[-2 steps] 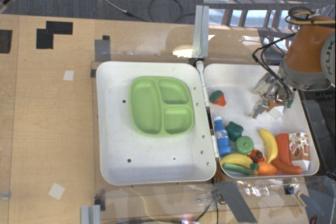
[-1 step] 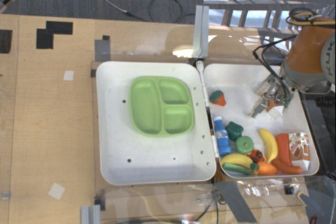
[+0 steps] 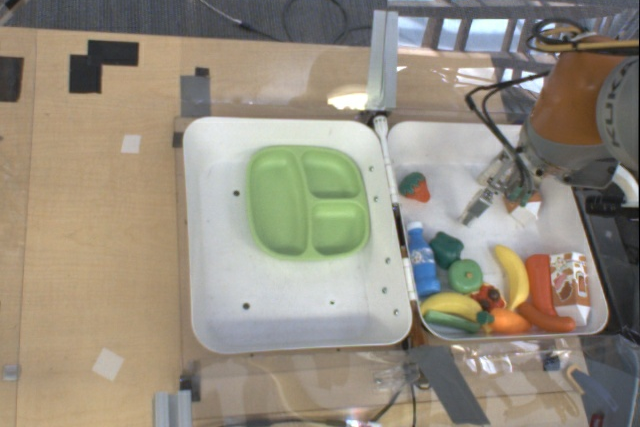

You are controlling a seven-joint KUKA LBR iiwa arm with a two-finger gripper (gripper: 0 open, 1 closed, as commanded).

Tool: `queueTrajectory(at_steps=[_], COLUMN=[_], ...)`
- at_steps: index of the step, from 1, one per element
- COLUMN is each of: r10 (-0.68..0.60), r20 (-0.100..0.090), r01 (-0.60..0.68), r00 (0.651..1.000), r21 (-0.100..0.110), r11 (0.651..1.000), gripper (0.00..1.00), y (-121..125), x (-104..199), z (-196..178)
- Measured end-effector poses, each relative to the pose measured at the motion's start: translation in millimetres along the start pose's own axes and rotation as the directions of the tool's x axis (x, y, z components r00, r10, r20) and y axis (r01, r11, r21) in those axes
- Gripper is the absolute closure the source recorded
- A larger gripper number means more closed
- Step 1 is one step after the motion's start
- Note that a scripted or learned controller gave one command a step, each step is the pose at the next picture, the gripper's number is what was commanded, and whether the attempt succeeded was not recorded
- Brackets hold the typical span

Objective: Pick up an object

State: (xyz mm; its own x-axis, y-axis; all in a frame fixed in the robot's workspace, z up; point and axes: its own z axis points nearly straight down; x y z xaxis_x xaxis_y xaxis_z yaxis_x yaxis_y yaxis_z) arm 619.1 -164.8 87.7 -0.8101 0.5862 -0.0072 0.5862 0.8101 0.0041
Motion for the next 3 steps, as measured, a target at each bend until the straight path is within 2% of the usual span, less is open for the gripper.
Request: queueTrajectory(at_steps=[1,2,3], r10=[-0.14,0.126,0.313], r20=[0.004,0.009,0.005], r01=[0.14,-0.126,-0.313], r00=[0.99,0.992,0.95], r21=[-0.004,-0.007,-0.003], r11=[0.99,0.992,0.95], gripper=[0.0,0.0,0.0], y=[34,11,-7], x=[81,114,58], z=[-3,-4,-2])
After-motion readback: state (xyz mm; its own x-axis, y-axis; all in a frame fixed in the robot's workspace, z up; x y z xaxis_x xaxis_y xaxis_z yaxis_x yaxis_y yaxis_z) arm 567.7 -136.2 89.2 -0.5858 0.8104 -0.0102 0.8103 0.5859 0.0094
